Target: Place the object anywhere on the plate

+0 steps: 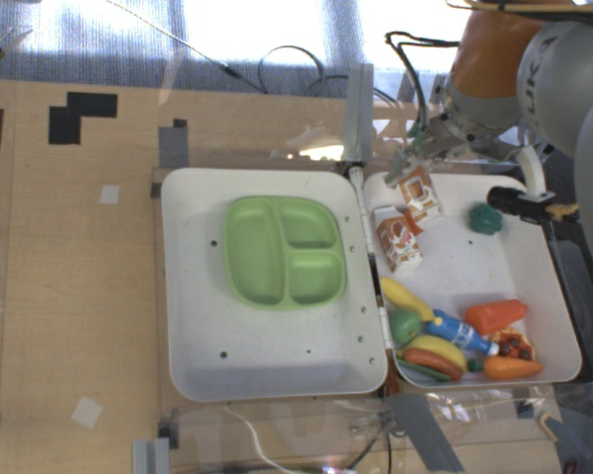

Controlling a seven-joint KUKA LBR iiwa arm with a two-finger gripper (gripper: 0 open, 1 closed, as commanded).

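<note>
A green divided plate (282, 251) lies in the middle of the left bin (198, 363). My gripper (413, 164) hangs over the far left corner of the right bin (563, 334). It is shut on the top of a small white and red-brown carton (421, 196), which dangles tilted just below the fingers. A second, similar carton (398, 240) lies flat in the bin right beneath it, next to the dividing wall. The plate sits to the left of the gripper, across that wall.
The right bin's near end holds a pile of toy food: a banana (405, 294), a green pepper (405, 326), a blue bottle (462, 332), a red pepper (494, 314), a carrot (512, 367). A teal piece (485, 219) lies at the far right. A grey post (357, 117) stands behind the bins.
</note>
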